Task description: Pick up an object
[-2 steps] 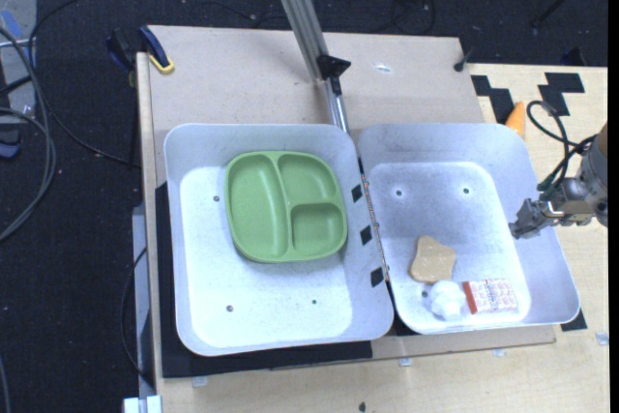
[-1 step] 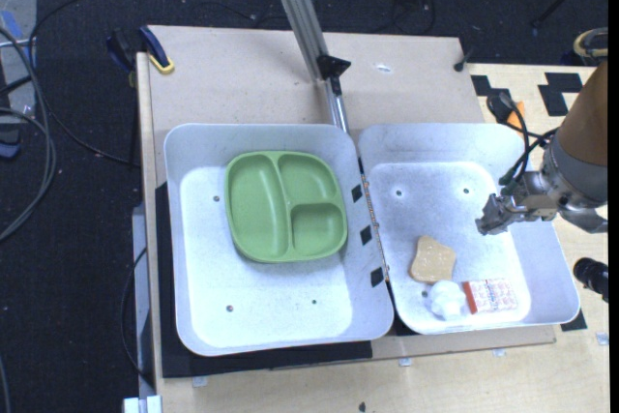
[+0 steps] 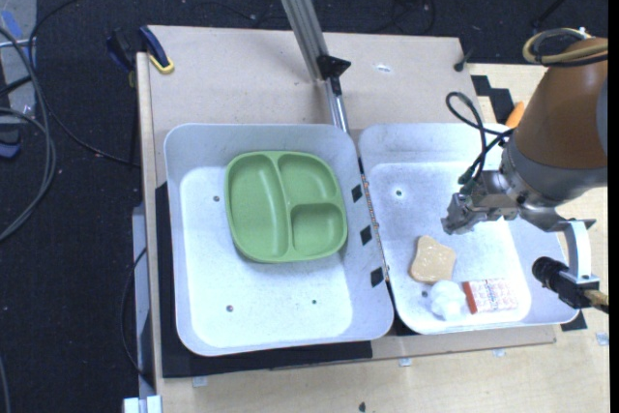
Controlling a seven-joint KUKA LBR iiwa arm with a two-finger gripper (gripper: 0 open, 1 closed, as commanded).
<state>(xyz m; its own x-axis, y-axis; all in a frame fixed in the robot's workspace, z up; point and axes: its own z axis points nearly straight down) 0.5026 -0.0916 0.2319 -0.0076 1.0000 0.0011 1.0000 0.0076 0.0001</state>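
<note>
The pincer [image 3: 456, 218] hung over the right bin [image 3: 406, 150]; whether it was open or closed could not be told. Near it lay a tan toast-shaped piece [image 3: 431, 259], a white lump [image 3: 447, 299] and a red-printed packet [image 3: 492, 295]. A green divided plate [image 3: 286, 206] sat in the left bin [image 3: 261, 309].

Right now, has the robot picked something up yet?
Not yet, it seems. The gripper hangs over the right bin with nothing seen in it. The tan toast-shaped piece, white lump and red-and-white packet lie on the bin floor. The green divided plate sits in the left bin. Grabbing and lifting are left.
</note>
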